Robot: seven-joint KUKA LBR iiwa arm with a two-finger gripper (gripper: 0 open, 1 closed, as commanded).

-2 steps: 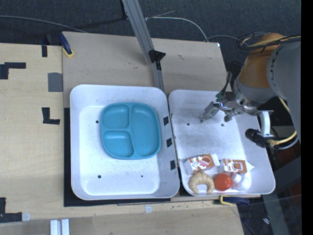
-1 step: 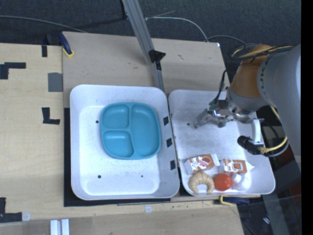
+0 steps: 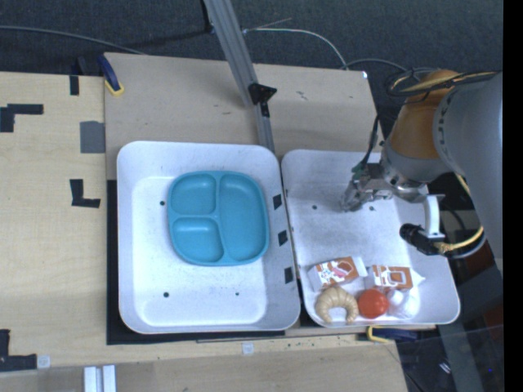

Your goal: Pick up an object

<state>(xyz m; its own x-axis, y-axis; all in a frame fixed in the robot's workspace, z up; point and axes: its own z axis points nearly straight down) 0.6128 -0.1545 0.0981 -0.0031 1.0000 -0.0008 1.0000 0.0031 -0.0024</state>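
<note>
- The bench [image 3: 49, 219] is pale wood with dark tape marks on its left part, and a tan board [image 3: 180, 96] lies under the far side of the two bins.
- The arm [image 3: 458, 129] comes in from the right, grey with an orange band [image 3: 417, 129] above the wrist, and it hangs over the far right part of the right bin.
- The left bin [image 3: 139, 300] is white and shallow, and its right rim touches the right bin.
- The right bin [image 3: 327, 235] is white too; its middle floor is bare and speckled.
- A teal plate [image 3: 219, 217] with three sections lies flat in the left bin, toward the far side.
- A grey metal bar [image 3: 233, 47] slants down from the top edge and ends near the spot where the two bins meet.
- The gripper [image 3: 353, 202] points down at the far part of the right bin, just at the floor, well apart from the food items. Nothing shows between its tips; whether it is released or clenched I cannot tell.
- Four small things sit in the near corner of the right bin:
- a tan croissant [image 3: 337, 304], nearest the front rim;
- an orange-and-white packet [image 3: 337, 272], just behind the croissant;
- a second orange-and-white packet [image 3: 394, 278], to the right of the first;
- a red tomato [image 3: 373, 303], between the croissant and the second packet.
</note>
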